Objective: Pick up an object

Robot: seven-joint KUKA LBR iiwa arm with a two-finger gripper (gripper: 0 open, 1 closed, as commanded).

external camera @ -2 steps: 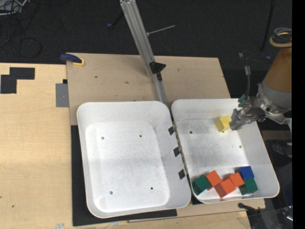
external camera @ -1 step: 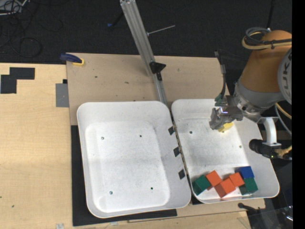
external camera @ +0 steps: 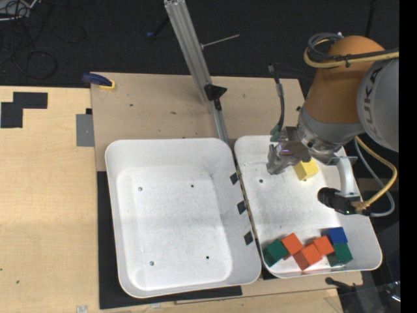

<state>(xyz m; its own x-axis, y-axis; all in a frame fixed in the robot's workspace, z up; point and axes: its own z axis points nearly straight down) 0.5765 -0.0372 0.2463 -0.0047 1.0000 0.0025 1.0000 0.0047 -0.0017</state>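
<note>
My gripper (external camera: pixel 281 156) hangs over the far part of the right bin (external camera: pixel 287 207), under the arm's orange band. A yellow block (external camera: pixel 305 169) sits right against the gripper's right side; I cannot tell whether it is held or resting on the bin floor. At the bin's near edge lies a cluster of blocks: a green one (external camera: pixel 275 251), an orange one (external camera: pixel 292 243), more orange ones (external camera: pixel 313 252), a blue one (external camera: pixel 336 235) and another green one (external camera: pixel 339 256).
The left bin (external camera: pixel 176 214) lies beside the right one, with black clips (external camera: pixel 240 206) along the shared rim. A slanted aluminium post (external camera: pixel 189 44) rises behind the bins. A black cable fitting (external camera: pixel 335 199) hangs off the arm over the right bin.
</note>
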